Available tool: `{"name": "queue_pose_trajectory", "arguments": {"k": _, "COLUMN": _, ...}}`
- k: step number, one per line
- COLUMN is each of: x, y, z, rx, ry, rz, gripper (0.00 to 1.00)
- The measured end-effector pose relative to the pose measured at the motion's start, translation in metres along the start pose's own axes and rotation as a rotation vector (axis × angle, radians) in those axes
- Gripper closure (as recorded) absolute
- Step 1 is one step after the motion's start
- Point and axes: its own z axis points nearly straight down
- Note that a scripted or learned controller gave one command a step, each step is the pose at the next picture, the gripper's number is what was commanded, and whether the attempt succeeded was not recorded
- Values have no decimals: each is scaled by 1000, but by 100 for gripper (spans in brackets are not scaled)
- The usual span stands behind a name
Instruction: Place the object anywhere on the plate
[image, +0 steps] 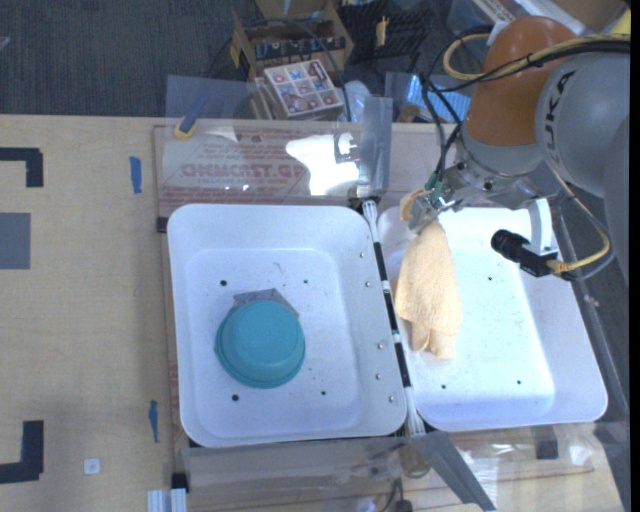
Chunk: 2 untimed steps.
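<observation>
A pale yellow cloth hangs limp over the left side of the right bin, its lower end near the bin floor. My gripper is shut on the cloth's top corner, just right of the divider between the bins. In the left bin sits a teal round plate, turned over like a bowl, near the front left.
A grey scrap lies behind the teal plate. A black part with a yellow cable juts over the right bin. Boxes and clear plastic sheeting lie behind the bins.
</observation>
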Motion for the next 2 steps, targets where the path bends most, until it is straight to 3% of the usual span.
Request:
{"name": "queue_pose_trajectory", "arguments": {"k": 1, "x": 64, "y": -47, "z": 1, "rx": 4, "ry": 3, "rz": 90, "gripper": 100}}
{"name": "queue_pose_trajectory", "arguments": {"k": 2, "x": 157, "y": -68, "z": 0, "rx": 5, "ry": 5, "rz": -211, "gripper": 100}}
